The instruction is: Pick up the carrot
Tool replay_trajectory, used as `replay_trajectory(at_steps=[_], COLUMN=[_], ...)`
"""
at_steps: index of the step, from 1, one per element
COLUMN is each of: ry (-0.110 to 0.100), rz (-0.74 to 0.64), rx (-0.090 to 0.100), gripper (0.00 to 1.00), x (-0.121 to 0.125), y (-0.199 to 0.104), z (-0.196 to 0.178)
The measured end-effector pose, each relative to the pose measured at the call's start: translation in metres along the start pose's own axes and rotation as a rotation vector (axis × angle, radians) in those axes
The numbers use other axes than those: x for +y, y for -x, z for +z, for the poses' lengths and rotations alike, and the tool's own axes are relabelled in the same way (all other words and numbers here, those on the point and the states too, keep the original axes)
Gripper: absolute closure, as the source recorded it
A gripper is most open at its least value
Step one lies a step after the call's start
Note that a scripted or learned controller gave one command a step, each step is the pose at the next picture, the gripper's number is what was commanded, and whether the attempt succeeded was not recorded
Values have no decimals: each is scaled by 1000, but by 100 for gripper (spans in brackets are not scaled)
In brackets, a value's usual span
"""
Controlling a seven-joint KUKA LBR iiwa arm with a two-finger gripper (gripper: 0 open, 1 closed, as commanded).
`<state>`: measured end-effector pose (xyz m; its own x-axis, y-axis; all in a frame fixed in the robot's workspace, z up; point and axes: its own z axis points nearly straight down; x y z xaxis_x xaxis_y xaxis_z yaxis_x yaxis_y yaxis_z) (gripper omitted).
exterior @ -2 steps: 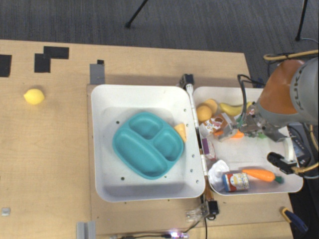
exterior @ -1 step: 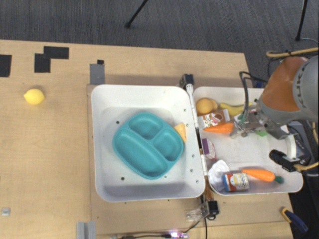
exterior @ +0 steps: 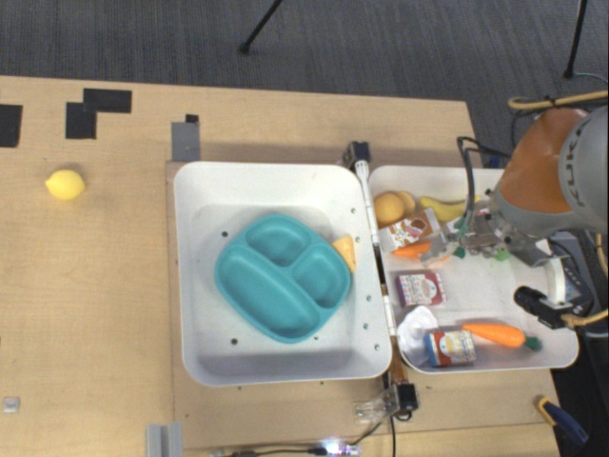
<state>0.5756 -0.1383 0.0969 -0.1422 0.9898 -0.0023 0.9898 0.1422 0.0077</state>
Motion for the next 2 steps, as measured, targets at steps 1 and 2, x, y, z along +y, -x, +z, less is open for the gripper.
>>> replay_trajectory(at_steps=[1, 2], ry=[-13, -15], rz=[320, 312], rx=[2, 0], gripper=[0, 100], x=[60, 60], y=[-30, -30], z=[14, 3])
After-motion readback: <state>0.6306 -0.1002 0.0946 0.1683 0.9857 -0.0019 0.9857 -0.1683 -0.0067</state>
